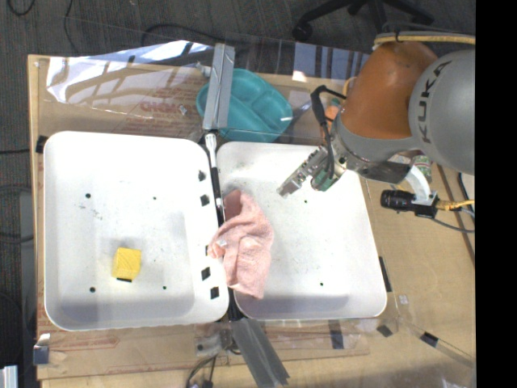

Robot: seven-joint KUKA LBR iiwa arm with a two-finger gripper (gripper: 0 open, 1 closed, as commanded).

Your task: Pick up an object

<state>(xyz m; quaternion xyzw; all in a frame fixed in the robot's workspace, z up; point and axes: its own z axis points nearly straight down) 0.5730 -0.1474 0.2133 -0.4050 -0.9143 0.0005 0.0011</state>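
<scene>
Pink cloth (245, 244): crumpled, lying at the left edge of the right bin (347, 241), its upper part resting against the divider where the two bins meet. Nothing grips it.

Yellow block (127, 263): small, squarish, on the floor of the left bin (73, 184), toward the near-left corner, well apart from the cloth.

Gripper (292, 186): hanging over the upper middle of the right bin, tilted with its tip pointing toward the left, apart from the cloth (which lies below and to the left of it). Whether its fingers are spread or closed cannot be told from this angle; nothing is seen between them.

Arm (404, 95): grey with an orange band, entering from the right above the far right corner of the right bin.

Teal tray (246, 107): beyond the bins, at the far edge of the bench (420, 257), partly behind the upright divider post.
</scene>
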